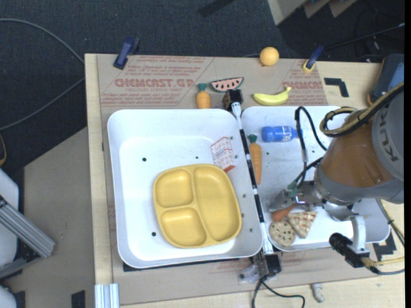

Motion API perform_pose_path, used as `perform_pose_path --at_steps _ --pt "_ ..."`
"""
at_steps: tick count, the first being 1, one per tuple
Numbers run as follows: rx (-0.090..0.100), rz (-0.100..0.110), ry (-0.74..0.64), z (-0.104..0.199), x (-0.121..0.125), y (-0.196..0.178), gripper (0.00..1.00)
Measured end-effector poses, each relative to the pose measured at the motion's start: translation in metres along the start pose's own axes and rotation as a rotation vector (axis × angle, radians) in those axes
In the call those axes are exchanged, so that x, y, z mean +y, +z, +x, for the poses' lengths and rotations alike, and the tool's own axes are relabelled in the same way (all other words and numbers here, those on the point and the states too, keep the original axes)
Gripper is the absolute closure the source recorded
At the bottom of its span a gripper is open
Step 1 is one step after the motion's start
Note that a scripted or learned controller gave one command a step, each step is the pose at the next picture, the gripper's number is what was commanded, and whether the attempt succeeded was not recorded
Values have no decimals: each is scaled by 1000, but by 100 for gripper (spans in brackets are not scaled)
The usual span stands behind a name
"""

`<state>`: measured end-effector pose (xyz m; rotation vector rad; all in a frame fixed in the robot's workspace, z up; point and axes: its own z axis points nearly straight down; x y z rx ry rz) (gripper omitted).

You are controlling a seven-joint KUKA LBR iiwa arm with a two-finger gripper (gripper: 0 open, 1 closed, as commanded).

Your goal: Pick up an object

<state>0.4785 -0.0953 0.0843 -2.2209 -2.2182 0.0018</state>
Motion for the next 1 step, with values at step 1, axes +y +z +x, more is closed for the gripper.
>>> perform_pose_path --at_steps 1 --pt "0 -1 -1 4 0 0 0"
